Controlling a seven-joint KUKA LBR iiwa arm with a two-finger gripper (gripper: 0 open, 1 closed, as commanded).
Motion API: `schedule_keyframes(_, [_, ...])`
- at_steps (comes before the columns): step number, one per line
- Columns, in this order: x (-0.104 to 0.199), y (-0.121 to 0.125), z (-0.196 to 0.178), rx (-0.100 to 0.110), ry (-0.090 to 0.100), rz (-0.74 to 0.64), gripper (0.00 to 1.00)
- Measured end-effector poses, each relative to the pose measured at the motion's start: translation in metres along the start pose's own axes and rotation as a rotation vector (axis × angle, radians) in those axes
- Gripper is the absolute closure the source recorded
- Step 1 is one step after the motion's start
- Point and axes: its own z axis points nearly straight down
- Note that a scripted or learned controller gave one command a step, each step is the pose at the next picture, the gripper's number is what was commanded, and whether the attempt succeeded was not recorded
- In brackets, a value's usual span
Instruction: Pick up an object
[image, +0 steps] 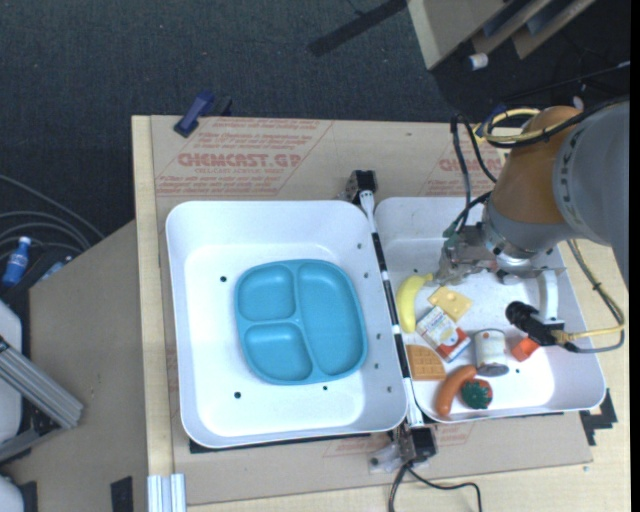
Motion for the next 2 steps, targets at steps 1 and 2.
schedule_keyframes(1, [0.000, 0.000, 0.000, 0.000, 0.000, 0.000, 0.00])
schedule_keyframes(2, [0.010, 0.067, 0.010, 0.000, 0.000, -0.002, 0.00])
